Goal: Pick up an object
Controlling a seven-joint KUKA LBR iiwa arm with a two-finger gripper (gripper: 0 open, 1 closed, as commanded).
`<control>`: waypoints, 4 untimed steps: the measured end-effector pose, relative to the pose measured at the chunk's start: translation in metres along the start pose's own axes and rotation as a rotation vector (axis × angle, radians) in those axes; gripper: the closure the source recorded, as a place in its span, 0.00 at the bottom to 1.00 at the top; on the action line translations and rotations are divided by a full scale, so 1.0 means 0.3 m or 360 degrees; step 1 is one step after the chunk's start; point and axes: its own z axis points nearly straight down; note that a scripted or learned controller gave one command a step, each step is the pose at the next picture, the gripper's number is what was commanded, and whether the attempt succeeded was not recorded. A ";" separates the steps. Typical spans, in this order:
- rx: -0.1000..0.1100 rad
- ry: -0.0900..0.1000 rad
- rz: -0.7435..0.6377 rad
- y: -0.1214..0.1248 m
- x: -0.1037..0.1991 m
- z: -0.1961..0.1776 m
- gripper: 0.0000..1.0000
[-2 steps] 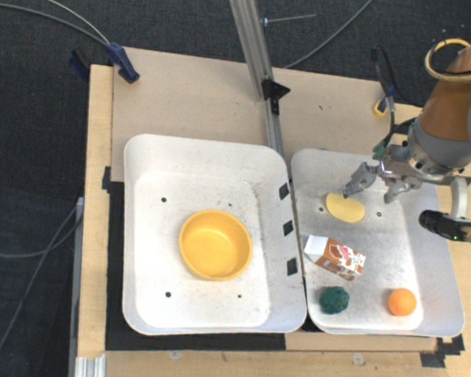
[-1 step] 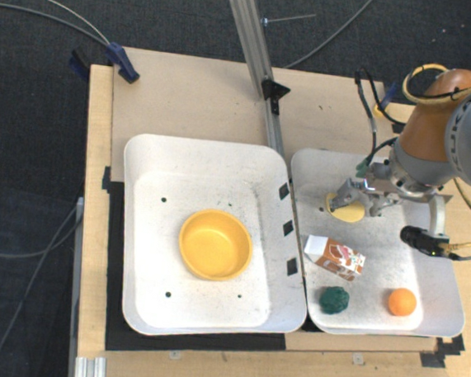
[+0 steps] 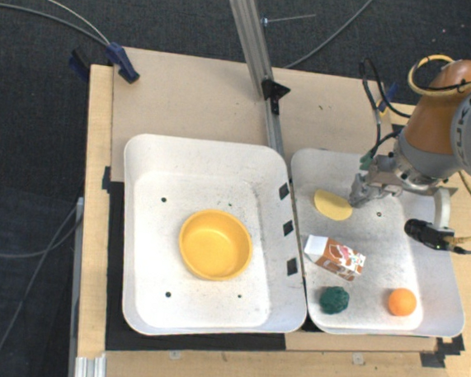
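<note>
Pincer [image 3: 361, 192] sits low in the right bin [image 3: 430, 322], right at the back edge of the pale yellow piece [image 3: 333, 205], looks like it's touching or just about. Can't tell from this angle whether it's open or closed, and nothing is visibly gripped.

What could go wrong: that yellow piece looks flat and rounded, lying close to the bin floor, so the pincer seems more likely to slide over the top or nudge it toward the divider than get under it. It also seems to be coming in at the piece's edge rather than over its middle, so a pinch there could squirt the thing sideways. The cables hanging off the wrist sit close to the bin rim too, might snag.

Count: two white bins on the counter [image 3: 196, 80]. Left bin [image 3: 151, 163] has one yellow bowl [image 3: 215, 244]. Right bin has four things: the yellow piece, one small carton [image 3: 338, 258], one dark green ball [image 3: 334, 299], one orange ball [image 3: 402, 301].
</note>
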 end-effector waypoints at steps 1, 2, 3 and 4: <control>-0.0029 -0.0011 0.0003 -0.004 -0.001 -0.152 1.00; -0.0029 -0.0010 0.0005 -0.014 -0.014 -0.314 1.00; -0.0031 -0.0010 0.0000 -0.008 -0.009 -0.503 1.00; 0.0008 0.0003 -0.0002 -0.044 0.164 -0.450 1.00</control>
